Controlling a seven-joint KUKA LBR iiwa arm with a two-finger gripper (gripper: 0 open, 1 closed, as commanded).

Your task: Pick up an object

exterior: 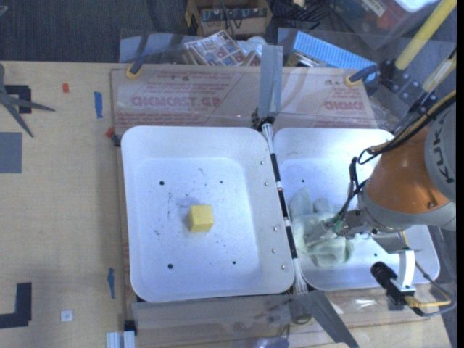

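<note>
In the lower right of the frame, the arm reaches down into the right bin, with its gripper low over a crumpled pale cloth that lies against the bin's left wall, toward the near corner. The wrist hides the tips, so whether the claw is apart or together cannot be told, and nothing shows clamped in it. To do this step well, the claw probably needs to come straight down on a raised fold of the cloth, press in far enough to gather fabric and not skim it, close fully, then lift slowly; a soft, bunched thing like this may slip out or drag along the wall. The right bin holds the cloth alone, as far as can be seen. The left bin, in the middle of the frame, holds a small yellow block near its centre, well apart from the arm, on a floor flecked with dark specks.
</note>
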